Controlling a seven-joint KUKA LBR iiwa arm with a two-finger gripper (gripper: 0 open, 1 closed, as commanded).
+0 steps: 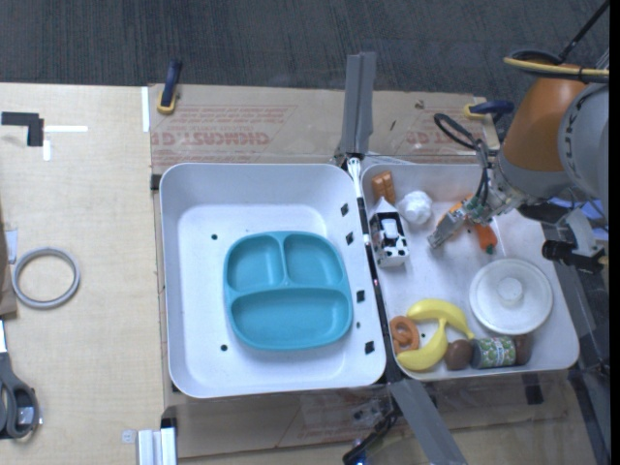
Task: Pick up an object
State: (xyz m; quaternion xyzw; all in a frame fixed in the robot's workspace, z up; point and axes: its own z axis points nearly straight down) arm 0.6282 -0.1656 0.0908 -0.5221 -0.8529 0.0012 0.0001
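The right bin [441,274] holds several objects. Along its far side lie a small brown piece [384,184], a white ball [417,206] and a black-and-white block [389,238]. A banana [431,329], an orange ring [404,334], a dark brown lump [457,354] and a small jar on its side [499,352] lie along the near side, with a white round bowl [511,294] above the jar. My gripper [448,229] hangs low over the bin's far right part, just right of the white ball. An orange carrot-like piece [485,237] lies beside it.
The left bin [189,289] holds a teal divided plate [287,290]. A grey divider bar [358,105] rises between the bins at the back. On the bench to the left lie a grey tape ring [43,276] and scissors [17,407].
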